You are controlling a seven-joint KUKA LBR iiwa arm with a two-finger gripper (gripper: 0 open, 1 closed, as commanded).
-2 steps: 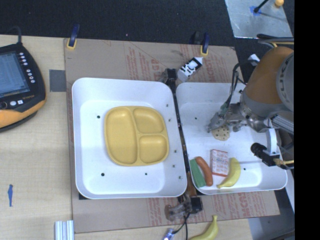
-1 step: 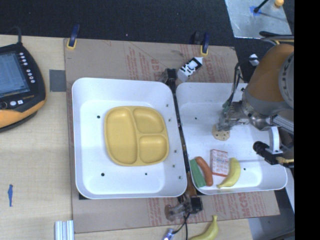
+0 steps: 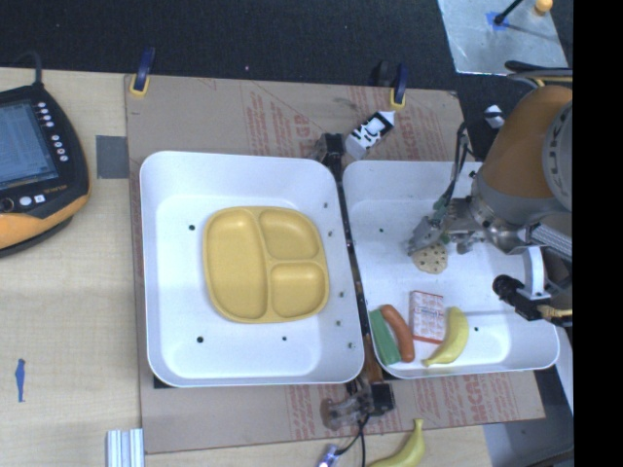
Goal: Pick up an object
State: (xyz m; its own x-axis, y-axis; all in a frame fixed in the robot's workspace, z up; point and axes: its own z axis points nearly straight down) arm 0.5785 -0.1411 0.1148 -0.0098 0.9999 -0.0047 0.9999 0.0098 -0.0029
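Note:
My gripper hangs low over the right bin, near its middle. A round tan speckled cookie lies right under its tip, touching or nearly touching it; I cannot tell whether it is gripped. Along the bin's front edge lie a yellow banana, a red-and-white packet, a red-orange sausage and a green piece.
A yellow divided plate sits in the left bin. A second banana lies on the cardboard in front of the bins. A black-and-white object rests behind them. A teach pendant lies at the far left.

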